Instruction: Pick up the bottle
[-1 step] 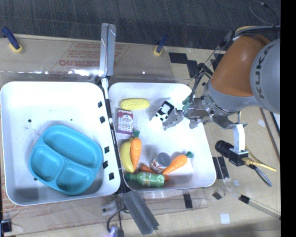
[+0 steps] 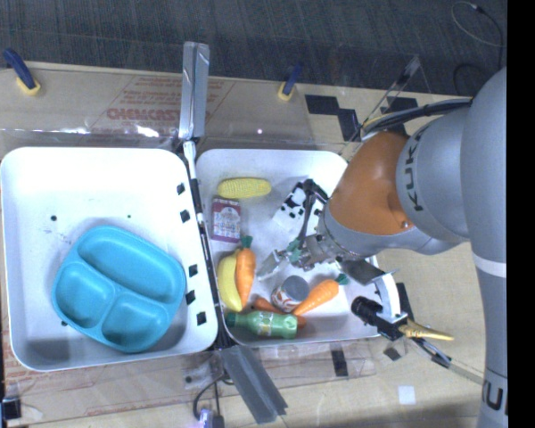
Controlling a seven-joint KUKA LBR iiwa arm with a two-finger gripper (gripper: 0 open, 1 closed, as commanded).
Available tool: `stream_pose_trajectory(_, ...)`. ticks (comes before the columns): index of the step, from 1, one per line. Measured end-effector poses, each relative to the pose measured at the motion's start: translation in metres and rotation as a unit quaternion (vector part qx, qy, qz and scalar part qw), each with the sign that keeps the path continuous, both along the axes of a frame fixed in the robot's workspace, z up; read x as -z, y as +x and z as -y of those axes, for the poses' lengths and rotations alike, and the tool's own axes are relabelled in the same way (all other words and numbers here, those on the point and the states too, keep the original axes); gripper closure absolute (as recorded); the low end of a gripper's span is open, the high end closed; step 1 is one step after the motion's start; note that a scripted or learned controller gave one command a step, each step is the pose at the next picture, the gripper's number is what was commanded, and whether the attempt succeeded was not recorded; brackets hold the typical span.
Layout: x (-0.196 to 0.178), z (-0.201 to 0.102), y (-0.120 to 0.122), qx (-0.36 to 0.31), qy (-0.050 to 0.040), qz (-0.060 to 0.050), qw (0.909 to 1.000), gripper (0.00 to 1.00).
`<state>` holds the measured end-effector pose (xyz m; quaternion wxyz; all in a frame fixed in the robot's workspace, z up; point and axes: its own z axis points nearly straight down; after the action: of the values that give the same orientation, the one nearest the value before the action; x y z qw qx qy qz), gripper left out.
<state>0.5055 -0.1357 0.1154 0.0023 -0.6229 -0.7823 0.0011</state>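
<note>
A: Two bins on the surface (image 2: 89, 87); where's the bottle (image 2: 266, 325)?

B: Lying on its side against the near wall of the right bin (image 2: 276, 160), green, label up. A carrot (image 2: 316, 297) and a small grey can (image 2: 293, 289) sit just behind it; a banana (image 2: 227, 283) and a second carrot (image 2: 244, 273) are to its left.

A: Your hand (image 2: 296, 250)?

B: Down inside the right bin, above the can, short of the bottle. Whether it's released or clenched I cannot tell; nothing visibly sits in it.

A: So, progress?

B: Early, I'd judge. Bottle untouched, grasp and lift both left. I'd need to reach nearer the front wall.

A: Left bin (image 2: 18, 239)?

B: One blue divided tray (image 2: 118, 286).

A: Surroundings?

B: Brown board under the bins, blue clamps at its far edge, dark carpet beyond.
</note>
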Motion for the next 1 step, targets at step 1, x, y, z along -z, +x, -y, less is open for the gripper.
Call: stream_pose_trajectory(1, -0.003, 0.0315, 0.0666, 0.036, -0.001, 0.002, 0.9993, 0.0)
